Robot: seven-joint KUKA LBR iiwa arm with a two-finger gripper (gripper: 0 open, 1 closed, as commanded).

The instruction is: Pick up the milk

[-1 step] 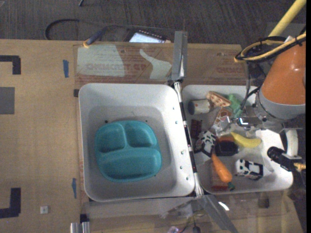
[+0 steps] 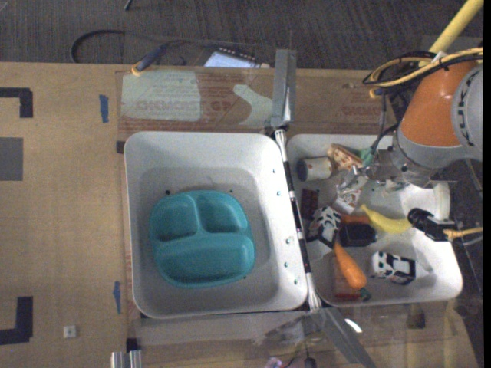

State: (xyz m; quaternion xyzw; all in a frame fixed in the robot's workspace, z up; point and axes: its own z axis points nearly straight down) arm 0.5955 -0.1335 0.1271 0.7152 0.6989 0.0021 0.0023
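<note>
Two cow-patterned milk cartons (image 2: 393,266) lie in your right bin (image 2: 449,282), one by the carrot (image 2: 350,267), so the gripper (image 2: 354,181) (jaw state untellable here) risks snagging the banana (image 2: 386,221) instead amid clutter.

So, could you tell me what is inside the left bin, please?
The left bin holds one teal divided plate, lying flat with nothing in its three compartments. Whatever sits beneath the plate is covered.
</note>
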